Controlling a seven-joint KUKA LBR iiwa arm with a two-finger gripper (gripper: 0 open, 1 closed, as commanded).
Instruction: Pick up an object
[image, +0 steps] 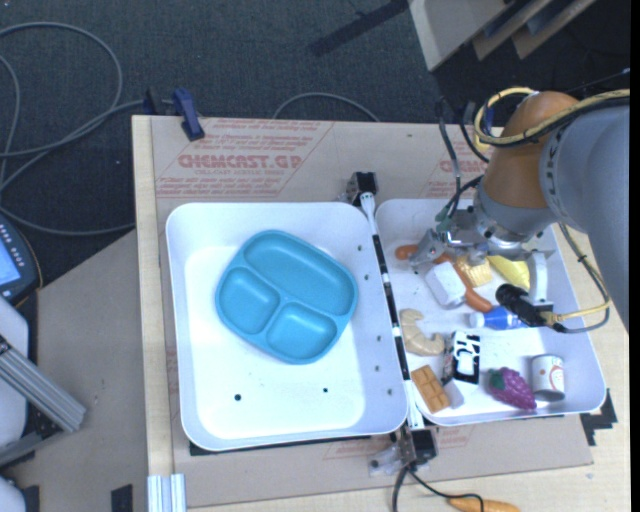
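Low over right bin (590, 345), gripper (447, 250)

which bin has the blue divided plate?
The left bin, away from the arm. It holds the blue plate; the right bin holds the small toys.

Overhead camera, slanted down, both bins (190, 300)
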